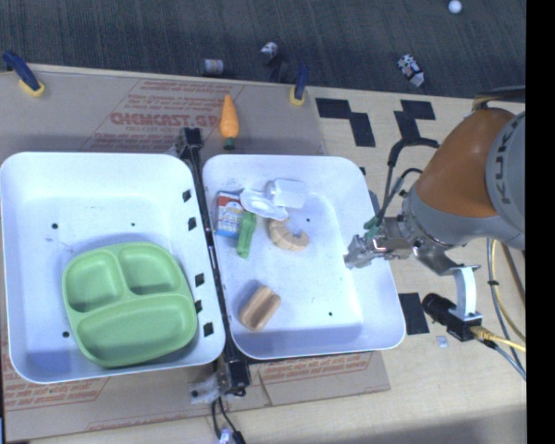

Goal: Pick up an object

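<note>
The right bin [379, 322] holds several small items: a tan bread-like piece [259, 306] near the front, a curved beige croissant-like piece [289, 237] in the middle, a green stick [247, 234], a small red and blue packet [228, 215] and a white crumpled item [276, 197] at the back. My gripper [363, 251] hangs over the bin's right edge, right of the beige piece and apart from all items. Nothing shows between its fingers.
The left bin [37, 183] carries a green divided plate [128, 302]. An orange carrot-like toy [228, 117] lies on the cardboard behind the bins. Clamps sit at the board's back edge. The arm's orange and grey body [467, 188] fills the right side.
</note>
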`<state>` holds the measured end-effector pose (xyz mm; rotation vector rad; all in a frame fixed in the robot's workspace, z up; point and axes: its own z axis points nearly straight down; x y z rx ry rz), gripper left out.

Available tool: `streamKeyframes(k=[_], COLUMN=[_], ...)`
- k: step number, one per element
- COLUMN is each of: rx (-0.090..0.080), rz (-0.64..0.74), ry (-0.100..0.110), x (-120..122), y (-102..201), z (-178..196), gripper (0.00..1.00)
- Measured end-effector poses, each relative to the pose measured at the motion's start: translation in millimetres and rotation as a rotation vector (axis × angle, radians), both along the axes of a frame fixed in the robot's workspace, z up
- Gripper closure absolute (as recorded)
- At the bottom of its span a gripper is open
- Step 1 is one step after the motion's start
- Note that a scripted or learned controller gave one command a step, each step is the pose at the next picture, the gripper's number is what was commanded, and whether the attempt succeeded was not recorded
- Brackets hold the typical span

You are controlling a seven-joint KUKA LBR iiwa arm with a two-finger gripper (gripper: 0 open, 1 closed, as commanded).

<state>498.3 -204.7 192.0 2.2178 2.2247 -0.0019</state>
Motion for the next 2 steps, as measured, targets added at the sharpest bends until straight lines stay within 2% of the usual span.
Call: streamKeyframes(k=[1,2], rx=[0.001,0.001], rz=[0.004,0.003], ry=[0.002,-0.002], x=[-22.0,4.7], y=[28.5,39.9], z=[8.8,33.5], gripper=[1.00,1.00])
